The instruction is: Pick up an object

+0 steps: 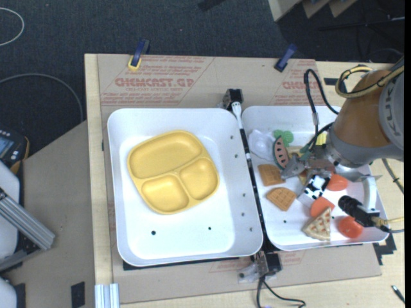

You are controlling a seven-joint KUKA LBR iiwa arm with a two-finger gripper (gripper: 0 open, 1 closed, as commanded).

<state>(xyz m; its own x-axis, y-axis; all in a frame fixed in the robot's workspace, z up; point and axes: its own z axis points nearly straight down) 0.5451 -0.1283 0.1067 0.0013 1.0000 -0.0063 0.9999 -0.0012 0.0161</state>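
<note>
My gripper [297,166] hangs low in the right bin [290,117], reaching in from the right. Just to its left lie a watermelon slice [279,149] and a tan cracker [270,174]. A black-and-white checkered piece [313,187] sits just below the gripper. A round waffle [280,198], a pizza slice [319,225] and red pieces [322,206] lie toward the bin's front. A green piece [283,135] and a clear cup [259,142] lie at the back left. I see nothing held.
The left bin [192,236] holds a yellow divided plate [172,171]. The arm's orange and grey body [363,124] covers the right bin's right side. Another red piece [349,227] lies at the front right corner.
</note>
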